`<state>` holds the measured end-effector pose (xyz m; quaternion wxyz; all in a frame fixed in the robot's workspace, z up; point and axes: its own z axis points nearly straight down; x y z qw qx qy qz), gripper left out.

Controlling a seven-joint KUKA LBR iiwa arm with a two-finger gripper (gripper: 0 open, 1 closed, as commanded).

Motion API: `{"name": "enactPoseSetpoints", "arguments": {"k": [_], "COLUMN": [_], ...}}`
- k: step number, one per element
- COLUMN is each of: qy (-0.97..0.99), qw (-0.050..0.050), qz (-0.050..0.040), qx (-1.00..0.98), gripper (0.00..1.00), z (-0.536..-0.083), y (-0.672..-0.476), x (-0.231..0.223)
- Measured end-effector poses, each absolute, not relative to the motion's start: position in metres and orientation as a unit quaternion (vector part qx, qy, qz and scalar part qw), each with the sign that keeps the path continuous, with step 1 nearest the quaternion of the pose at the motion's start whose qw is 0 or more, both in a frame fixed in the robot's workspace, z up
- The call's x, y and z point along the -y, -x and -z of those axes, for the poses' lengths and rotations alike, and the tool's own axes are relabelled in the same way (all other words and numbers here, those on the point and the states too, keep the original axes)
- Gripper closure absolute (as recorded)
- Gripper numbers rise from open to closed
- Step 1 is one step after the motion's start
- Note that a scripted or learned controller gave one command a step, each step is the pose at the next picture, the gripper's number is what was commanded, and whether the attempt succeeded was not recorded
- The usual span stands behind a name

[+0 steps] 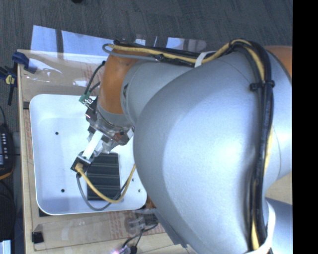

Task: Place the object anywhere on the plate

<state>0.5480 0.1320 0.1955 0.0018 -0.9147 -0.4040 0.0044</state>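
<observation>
One ribbed slab lies below the gripper in the white bin

One dark, ribbed slab (105, 174) lies flat on the bottom of the white bin (49, 114), in the part nearest the camera and toward the bin's right side. Its ridges run along its length. Its upper end sits just below the gripper (106, 141), which hangs over the middle of the bin and leans toward the lower left. Whether the slab and the gripper touch cannot be told. Whether the gripper is spread or closed cannot be told either, because the wrist covers that part from above.

The grey arm (198, 149) comes in from the right and takes up more than half of the view, covering the bin's right rim. Its orange band (113, 84) sits above the wrist, over the bin's far edge. A yellow cable (233, 44), bundled with black ones, runs across the top of the arm.

Two small dark dots (57, 133) mark the bin's bare bottom, one to the left of the gripper and one nearer the front corner. The bin rests on a pale wooden surface (69, 229). A sheet of clear plastic (59, 74) lies beyond the bin's far rim, and a blue clamp (21, 60) grips the surface at the far-left corner. Dark carpet (149, 15) lies past the surface.
</observation>
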Motion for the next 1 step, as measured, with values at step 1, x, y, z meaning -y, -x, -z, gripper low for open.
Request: {"name": "enactPoseSetpoints", "arguments": {"k": [1], "qy": [0.897], "qw": [0.001], "qz": [-0.0027], "qx": [0.442], "gripper": [1.0], "z": [-0.1909], "y": [-0.4754], "x": [-0.0606]}}
